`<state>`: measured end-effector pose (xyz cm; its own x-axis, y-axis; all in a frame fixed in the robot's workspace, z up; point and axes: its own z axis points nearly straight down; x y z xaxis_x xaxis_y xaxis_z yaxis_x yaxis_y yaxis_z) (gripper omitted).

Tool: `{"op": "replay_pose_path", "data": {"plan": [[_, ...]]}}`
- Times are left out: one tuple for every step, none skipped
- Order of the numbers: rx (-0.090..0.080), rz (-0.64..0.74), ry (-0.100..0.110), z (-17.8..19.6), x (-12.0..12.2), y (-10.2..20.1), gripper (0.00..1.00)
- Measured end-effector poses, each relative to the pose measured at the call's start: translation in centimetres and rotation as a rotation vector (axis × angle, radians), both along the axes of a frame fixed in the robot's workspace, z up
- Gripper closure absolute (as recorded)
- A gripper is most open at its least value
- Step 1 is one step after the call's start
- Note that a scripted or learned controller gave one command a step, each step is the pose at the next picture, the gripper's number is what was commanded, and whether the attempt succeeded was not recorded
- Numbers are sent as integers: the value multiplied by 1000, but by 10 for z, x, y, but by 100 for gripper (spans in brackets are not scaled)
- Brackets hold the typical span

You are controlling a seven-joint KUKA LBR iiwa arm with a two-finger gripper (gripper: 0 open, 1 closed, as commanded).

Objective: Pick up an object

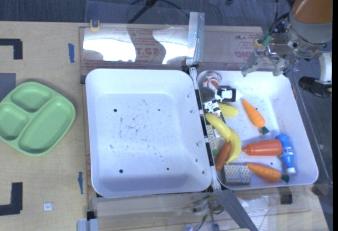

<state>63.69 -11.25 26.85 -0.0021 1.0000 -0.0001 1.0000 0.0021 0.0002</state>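
Observation:
My gripper (pixel 264 70) hangs over the far edge of the right bin (pixel 302 135), its two fingers spread apart and nothing between them. Below it in that bin lie an orange carrot (pixel 254 113), a yellow banana (pixel 225 128), a red bottle (pixel 262 147), a blue bottle (pixel 285 154), a second carrot (pixel 264 172), a grey sponge (pixel 236 173), a corn cob (pixel 228 110), a black-and-white toy (pixel 218 99) and a round white-and-orange piece (pixel 212 80). The gripper is above and apart from all of them.
The left bin (pixel 142 130) sits beside the right one, a ridge between them. A green divided plate (pixel 35 117) lies on the bench at far left. A clear panel with a metal post (pixel 195 37) stands behind the bins.

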Motion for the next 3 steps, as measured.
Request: {"op": "replay_pose_path", "data": {"plan": [[-1,-211,-4,168,30,-7,0],[0,-81,0,16,30,-18,0],[0,337,-2,-76,-32,-8,0]]}}
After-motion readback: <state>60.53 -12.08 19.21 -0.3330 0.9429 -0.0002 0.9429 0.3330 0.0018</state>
